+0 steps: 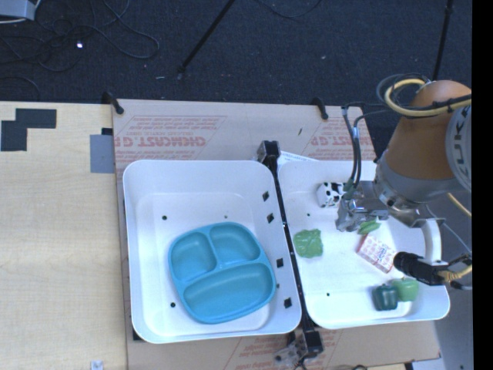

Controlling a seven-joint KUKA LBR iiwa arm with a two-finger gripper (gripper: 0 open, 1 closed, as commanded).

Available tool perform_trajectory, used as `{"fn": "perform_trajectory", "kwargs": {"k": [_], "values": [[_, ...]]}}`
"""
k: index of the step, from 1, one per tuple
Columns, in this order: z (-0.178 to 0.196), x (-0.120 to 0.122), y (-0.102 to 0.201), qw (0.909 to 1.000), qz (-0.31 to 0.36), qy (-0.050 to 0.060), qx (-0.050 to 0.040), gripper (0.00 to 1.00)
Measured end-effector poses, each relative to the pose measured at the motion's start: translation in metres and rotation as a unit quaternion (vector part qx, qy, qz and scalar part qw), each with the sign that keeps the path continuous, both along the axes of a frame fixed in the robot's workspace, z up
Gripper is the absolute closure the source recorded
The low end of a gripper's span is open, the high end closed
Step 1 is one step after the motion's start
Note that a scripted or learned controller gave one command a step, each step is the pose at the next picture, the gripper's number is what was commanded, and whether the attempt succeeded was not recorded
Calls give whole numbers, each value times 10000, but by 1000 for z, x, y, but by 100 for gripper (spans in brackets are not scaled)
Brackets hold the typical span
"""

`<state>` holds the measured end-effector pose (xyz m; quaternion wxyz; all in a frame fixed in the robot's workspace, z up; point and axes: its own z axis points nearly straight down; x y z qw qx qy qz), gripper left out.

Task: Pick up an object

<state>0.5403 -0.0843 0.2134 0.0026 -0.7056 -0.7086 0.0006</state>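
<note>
My gripper [350, 216] hangs low over the middle of the right bin [339, 314], reaching in from the right. A small light-green thing [370, 226] lies right at its right side; whether they touch I cannot tell. To the gripper's left lies a green leafy piece [308, 243]. A small black-and-white toy [330, 194] sits just behind the gripper. On the right lies a red-and-white packet [375, 253]. A teal block [385, 297] and a green piece [407, 289] rest near the bin's front right corner.
The left bin [142, 206] holds a blue divided plate [222, 272]. A black divider [279, 230] runs between the two bins. Cardboard lies under both, with a wooden bench top to the left.
</note>
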Motion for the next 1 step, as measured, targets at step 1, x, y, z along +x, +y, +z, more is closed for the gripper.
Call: {"fn": "perform_trajectory", "kwargs": {"k": [1], "values": [[-7,13,49,10000,-1,-6,-2,100]]}}
